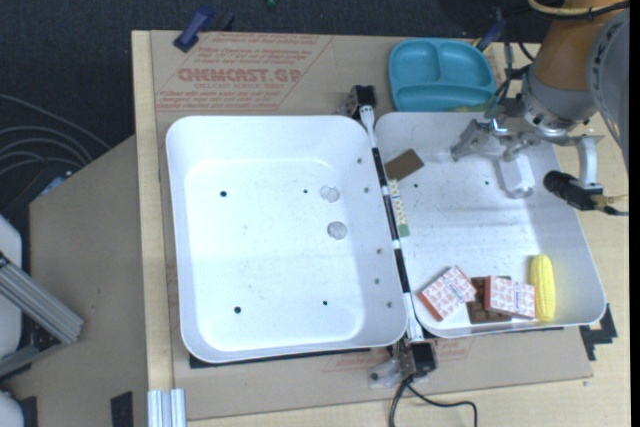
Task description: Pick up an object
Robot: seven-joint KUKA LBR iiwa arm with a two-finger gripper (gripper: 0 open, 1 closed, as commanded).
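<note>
The grey two-finger gripper (492, 147) hangs over the far end of the right-hand shallow white plastic bin (470, 235), fingers spread apart, nothing between them; likely poised to drop for a grab. Measured from that gripper, the pickings lie well off at the bin's near end, probably slid there together: one yellow plastic corn cob (541, 286), two red-and-white patterned blocks (447, 292). One flat brown cardboard scrap (404, 163) sits nearer, leftward. One blue divided plate (441, 74) rests beyond.
</note>
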